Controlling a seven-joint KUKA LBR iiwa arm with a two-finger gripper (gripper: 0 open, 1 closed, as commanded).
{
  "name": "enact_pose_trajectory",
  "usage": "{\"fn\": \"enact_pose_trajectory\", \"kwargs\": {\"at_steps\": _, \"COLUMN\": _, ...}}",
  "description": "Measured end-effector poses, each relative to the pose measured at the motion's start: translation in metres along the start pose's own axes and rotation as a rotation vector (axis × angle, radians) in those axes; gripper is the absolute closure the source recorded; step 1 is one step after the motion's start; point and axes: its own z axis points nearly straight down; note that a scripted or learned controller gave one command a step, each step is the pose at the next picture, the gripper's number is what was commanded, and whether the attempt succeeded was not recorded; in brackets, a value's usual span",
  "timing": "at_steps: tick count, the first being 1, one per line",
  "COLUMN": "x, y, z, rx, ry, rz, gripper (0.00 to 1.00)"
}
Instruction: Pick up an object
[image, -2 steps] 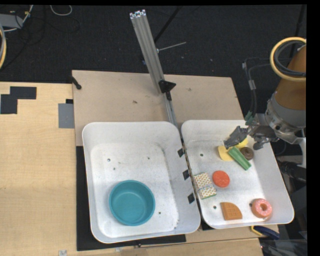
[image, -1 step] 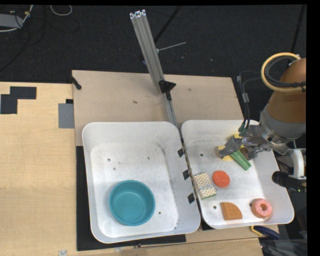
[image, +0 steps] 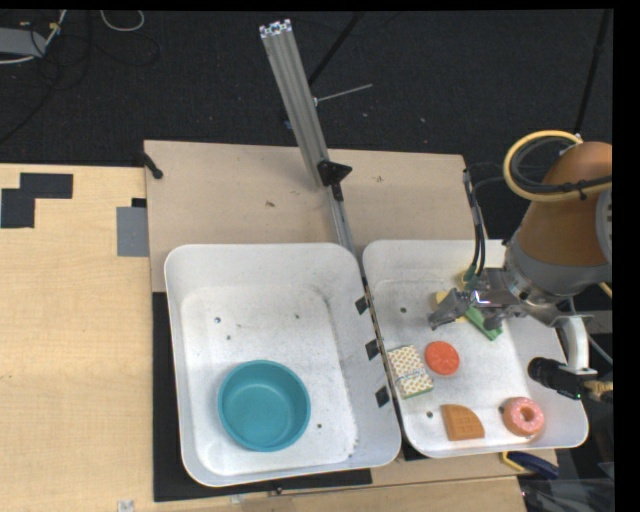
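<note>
My gripper (image: 441, 308) hangs low over the upper middle of the right bin (image: 560, 436), pointing left. Its two dark fingers stand apart, and only white bin floor shows between them. A small green object (image: 488, 324) lies just right of the fingers, under the wrist. Below the gripper sits a red-orange round object (image: 442, 358), clear of the fingers. Beside that, near the bin's left wall, lies a checkered block (image: 410, 369). An orange wedge (image: 462, 422) and a pink donut (image: 523, 416) rest along the front edge.
The left bin (image: 190, 270) holds a teal bowl (image: 263, 403) at its front. A metal rail (image: 300, 100) slants down from the top to the gap between the bins. The arm's orange band (image: 565, 215) and cables rise at the right.
</note>
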Motion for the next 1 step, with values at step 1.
{"fn": "enact_pose_trajectory", "kwargs": {"at_steps": 1, "x": 0.0085, "y": 0.0046, "z": 0.0505, "rx": 0.0, "ry": 0.0, "rz": 0.0, "gripper": 0.0}}
